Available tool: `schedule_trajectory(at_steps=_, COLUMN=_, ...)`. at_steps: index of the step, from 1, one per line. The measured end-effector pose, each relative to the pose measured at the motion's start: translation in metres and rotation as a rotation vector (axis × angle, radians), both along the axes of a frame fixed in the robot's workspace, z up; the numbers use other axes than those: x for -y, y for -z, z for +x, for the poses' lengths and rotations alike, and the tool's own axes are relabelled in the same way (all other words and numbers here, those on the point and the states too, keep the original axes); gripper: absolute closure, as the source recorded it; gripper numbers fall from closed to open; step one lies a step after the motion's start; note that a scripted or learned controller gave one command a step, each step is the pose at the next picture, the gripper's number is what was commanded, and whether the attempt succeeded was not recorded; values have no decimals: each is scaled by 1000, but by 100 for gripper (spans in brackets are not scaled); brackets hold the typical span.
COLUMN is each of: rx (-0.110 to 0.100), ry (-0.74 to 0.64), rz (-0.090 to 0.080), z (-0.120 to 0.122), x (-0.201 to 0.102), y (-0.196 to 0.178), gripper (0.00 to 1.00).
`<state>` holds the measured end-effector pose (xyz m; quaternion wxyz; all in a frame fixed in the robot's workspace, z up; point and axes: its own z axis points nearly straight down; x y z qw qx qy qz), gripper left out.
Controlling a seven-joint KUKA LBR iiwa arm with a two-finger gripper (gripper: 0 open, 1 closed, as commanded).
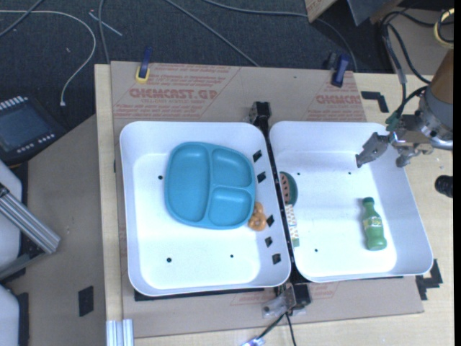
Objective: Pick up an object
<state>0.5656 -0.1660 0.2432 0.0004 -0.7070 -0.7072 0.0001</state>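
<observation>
A small green bottle (374, 224) lies in the right bin (324, 258), near its right side. A round green and brown piece (288, 188) sits at that bin's left wall. In the left bin (194, 269) rests a blue divided plate (209, 184), with a small orange toy (257, 218) at its lower right edge. My gripper (387, 150) hangs over the right bin's upper right corner, well above the bottle. Its two fingers (370, 150) stand spread apart with nothing between them.
A black clamp strip (277, 215) runs down the seam between the two bins. The bins rest on a cardboard sheet (194, 85) held by blue clips (145, 65). Cables (72, 20) lie on the dark floor behind.
</observation>
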Motion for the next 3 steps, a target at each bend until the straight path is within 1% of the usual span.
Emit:
schedule_trajectory(at_steps=1, rx=-6, ry=0, rz=2, z=-2, x=-10, y=55, gripper=0)
schedule_trajectory(at_steps=2, rx=-6, ry=1, rz=2, z=-4, x=-6, y=117, gripper=0)
schedule_trajectory(at_steps=3, rx=-5, ry=0, rz=2, z=-5, x=-6, y=161, gripper=0)
